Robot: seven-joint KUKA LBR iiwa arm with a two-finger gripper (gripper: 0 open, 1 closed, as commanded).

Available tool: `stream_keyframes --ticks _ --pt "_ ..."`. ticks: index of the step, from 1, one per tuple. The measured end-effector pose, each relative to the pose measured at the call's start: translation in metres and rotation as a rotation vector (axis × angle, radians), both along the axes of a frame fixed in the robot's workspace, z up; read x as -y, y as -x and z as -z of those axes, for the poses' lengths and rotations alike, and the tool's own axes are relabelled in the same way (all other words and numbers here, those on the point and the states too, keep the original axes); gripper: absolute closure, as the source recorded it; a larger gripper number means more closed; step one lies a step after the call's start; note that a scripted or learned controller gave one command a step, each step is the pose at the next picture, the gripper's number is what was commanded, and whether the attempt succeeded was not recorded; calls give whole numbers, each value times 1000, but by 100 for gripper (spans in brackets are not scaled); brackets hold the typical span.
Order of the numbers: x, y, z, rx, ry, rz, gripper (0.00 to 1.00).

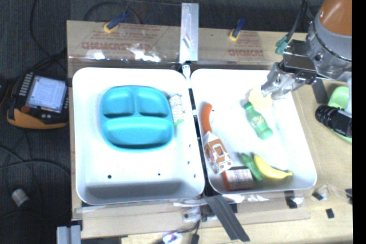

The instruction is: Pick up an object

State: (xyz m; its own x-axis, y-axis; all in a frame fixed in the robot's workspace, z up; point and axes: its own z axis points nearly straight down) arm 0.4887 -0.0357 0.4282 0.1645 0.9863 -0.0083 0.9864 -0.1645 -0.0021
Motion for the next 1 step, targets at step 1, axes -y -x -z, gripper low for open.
stream_keyframes --ticks 1 --pt "-69 4 -6 2 -5 -188 100"
